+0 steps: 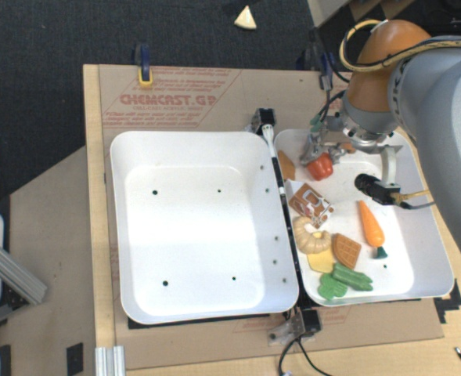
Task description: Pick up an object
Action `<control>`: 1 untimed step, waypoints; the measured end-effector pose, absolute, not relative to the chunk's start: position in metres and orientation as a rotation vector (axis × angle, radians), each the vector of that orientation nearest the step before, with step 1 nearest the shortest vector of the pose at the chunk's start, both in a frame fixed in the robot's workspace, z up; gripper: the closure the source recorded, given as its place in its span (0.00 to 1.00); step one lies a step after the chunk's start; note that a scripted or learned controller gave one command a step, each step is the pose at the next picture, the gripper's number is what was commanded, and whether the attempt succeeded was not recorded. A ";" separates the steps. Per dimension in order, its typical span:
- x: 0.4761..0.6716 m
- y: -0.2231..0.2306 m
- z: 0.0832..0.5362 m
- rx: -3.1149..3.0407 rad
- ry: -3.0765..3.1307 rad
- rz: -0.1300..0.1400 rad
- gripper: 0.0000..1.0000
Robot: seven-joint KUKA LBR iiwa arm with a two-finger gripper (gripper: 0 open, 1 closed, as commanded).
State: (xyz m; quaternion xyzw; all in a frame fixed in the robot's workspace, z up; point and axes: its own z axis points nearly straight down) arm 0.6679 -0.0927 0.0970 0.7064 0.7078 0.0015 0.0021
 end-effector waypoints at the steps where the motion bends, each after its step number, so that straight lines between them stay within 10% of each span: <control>1: 0.670 -0.060 0.252 2.206 2.217 0.020 1.00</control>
